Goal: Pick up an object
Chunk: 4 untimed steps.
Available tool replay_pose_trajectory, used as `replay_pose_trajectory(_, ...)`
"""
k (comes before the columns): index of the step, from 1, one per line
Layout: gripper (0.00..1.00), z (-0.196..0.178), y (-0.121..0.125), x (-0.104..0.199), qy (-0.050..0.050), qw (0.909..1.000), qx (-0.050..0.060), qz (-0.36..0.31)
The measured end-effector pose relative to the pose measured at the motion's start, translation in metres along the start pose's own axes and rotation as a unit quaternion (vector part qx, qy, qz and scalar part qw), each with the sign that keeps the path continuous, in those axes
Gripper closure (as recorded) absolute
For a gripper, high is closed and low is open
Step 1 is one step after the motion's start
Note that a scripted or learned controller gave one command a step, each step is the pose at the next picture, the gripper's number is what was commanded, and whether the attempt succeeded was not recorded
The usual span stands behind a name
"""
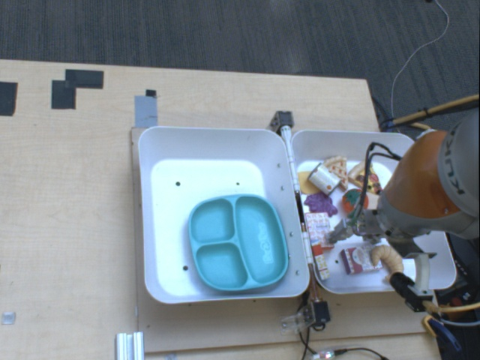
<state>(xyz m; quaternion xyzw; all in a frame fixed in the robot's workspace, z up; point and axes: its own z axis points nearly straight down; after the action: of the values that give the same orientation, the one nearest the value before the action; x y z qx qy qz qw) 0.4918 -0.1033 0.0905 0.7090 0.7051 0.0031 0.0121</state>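
The right bin [444,273] holds several small items: a white can [323,177], a pizza slice [336,165], purple grapes [319,201], a red and green piece [352,199], a pink-white packet [318,223], a red box [357,261] and a tan bread piece [389,257]. My gripper [340,231] hangs low over the middle of this bin, just right of the packet and above the red box. The arm's orange band [420,178] covers the bin's right part. Nothing shows held in the gripper.
The left bin [161,201] holds a blue divided plate [238,241] in its front right. A metal clamp strip [298,201] runs between the two bins. Black and grey markers [75,87] lie on the wooden bench at the back left. Cables [442,317] trail near the front right.
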Motion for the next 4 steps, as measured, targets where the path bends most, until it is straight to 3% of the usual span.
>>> replay_pose_trajectory(1,1.00,-0.012,0.003,0.004,0.005,1.0000,-0.001,-0.003)
replay_pose_trajectory(2,0.00,-0.013,0.002,-0.001,0.001,1.0000,-0.001,0.000)
replay_pose_trajectory(3,1.00,-0.023,0.004,0.002,0.004,1.0000,-0.002,-0.002)
replay_pose_trajectory(4,0.00,-0.023,0.004,0.002,0.004,1.0000,-0.002,-0.003)
